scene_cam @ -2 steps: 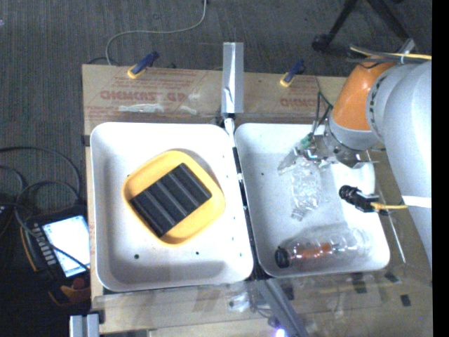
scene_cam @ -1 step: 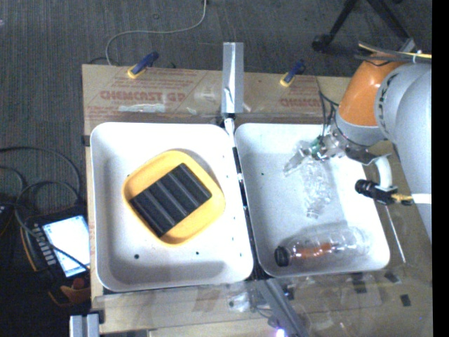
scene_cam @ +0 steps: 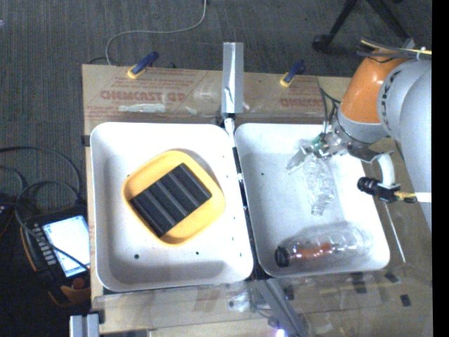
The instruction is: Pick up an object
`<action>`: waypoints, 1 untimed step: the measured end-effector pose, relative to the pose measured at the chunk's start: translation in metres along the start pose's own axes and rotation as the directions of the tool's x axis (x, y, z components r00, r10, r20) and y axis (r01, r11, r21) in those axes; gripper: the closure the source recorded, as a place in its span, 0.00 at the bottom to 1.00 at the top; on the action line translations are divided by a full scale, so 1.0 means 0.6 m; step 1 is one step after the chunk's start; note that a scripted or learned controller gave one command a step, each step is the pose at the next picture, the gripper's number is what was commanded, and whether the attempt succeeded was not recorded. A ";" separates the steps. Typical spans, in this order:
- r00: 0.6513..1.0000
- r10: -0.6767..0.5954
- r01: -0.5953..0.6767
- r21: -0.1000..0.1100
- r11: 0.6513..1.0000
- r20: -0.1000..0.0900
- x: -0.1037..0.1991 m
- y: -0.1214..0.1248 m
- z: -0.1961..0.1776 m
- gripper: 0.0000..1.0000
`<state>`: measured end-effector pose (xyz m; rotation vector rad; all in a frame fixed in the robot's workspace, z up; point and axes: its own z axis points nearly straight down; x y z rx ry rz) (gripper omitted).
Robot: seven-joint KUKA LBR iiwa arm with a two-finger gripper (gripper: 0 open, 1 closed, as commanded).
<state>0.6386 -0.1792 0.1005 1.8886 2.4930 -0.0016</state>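
End effector (scene_cam: 313, 148) above right bin; bottle (scene_cam: 324, 246) well below.

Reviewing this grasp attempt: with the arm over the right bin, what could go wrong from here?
The end effector hangs over a clear, crumpled plastic item in the right bin. Such thin, see-through material may slip or deform in a pinch. The plastic bottle lies on its side near the front wall and could roll if nudged. The yellow and black object in the left bin looks broad for a two-finger grip.
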 end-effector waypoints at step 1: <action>0.998 -0.057 0.057 0.006 0.998 -0.010 0.068 0.073 -0.133 1.00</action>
